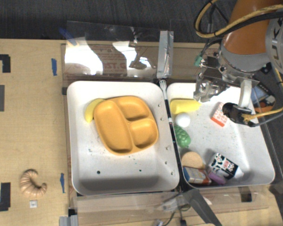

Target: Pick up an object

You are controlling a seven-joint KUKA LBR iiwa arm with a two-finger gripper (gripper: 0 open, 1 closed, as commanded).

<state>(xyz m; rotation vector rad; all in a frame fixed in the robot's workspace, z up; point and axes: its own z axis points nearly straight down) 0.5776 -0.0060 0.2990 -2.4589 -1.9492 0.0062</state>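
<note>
Pincer: we see the pincer (206, 92) hanging over the upper left of the right bin (254, 140), just above and right of the yellow block (184, 106); nothing sits between its fingers, and we cannot tell whether they are parted or closed.
Task's thing: we judge the yellow block the likeliest target, since it lies nearest the pincer; it rests in the right bin's upper left corner, against the wall shared with the left bin (80, 126).
Axis: its long axis runs left to right across the view, roughly level, one end toward the shared wall and the other toward the bin's middle.
Neighbours: a white ball (182, 120) lies just below it, with a green object (182, 137) below that.
Risk: we think a descent could catch the shared wall, or a finger could land on the white ball and roll it.
Risk two: fingers closing along the long axis could fail to span the block.
</note>
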